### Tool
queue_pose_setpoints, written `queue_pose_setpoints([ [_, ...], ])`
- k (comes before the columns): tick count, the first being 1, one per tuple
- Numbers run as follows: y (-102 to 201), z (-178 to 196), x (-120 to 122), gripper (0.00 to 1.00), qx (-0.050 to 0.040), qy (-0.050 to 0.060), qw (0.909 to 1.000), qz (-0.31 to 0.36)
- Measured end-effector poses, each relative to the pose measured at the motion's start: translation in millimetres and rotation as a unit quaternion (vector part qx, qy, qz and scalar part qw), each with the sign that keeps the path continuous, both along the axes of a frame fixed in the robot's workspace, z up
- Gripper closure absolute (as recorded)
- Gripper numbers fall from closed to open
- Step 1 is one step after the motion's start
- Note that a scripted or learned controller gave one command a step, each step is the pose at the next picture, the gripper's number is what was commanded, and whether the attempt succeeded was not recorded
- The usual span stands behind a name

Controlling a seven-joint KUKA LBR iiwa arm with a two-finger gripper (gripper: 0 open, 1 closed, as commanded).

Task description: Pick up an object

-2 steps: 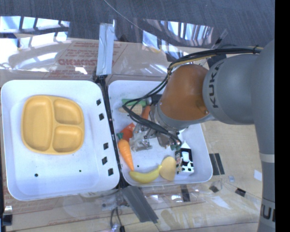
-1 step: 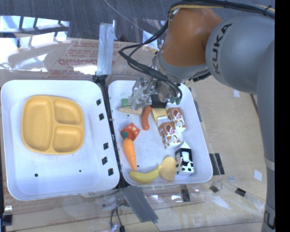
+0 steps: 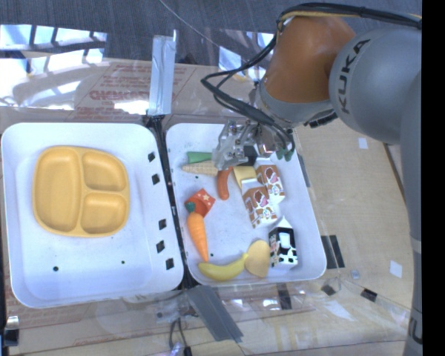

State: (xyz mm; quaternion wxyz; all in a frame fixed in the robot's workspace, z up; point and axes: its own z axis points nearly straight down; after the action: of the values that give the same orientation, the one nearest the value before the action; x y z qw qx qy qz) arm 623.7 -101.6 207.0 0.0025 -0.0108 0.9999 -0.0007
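right bin [image 3: 306, 191]: toys crowd centre and front | left bin [image 3: 15, 199]: open floor around yellow tray [image 3: 80, 190]

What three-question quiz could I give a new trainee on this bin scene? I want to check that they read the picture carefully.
1. True or false: the yellow divided plate lies in the left bin.
2. What lies just beside the banana? A) carrot B) sponge C) cup
3. Fill in: the gripper hangs over the ___ bin.

Key: 1 true; 2 A; 3 right.
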Motion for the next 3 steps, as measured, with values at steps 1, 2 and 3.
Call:
queue_pose_setpoints([
  [1, -19, 31, -55, 1.0, -0.0007, 0.001, 0.9763, 0.216],
  [2, 10, -65, -16, 1.0, 0.0024, 0.006, 0.9811, 0.194],
  [3, -10, -26, 31, 1.0, -0.0015, -0.001, 0.9618, 0.274],
])
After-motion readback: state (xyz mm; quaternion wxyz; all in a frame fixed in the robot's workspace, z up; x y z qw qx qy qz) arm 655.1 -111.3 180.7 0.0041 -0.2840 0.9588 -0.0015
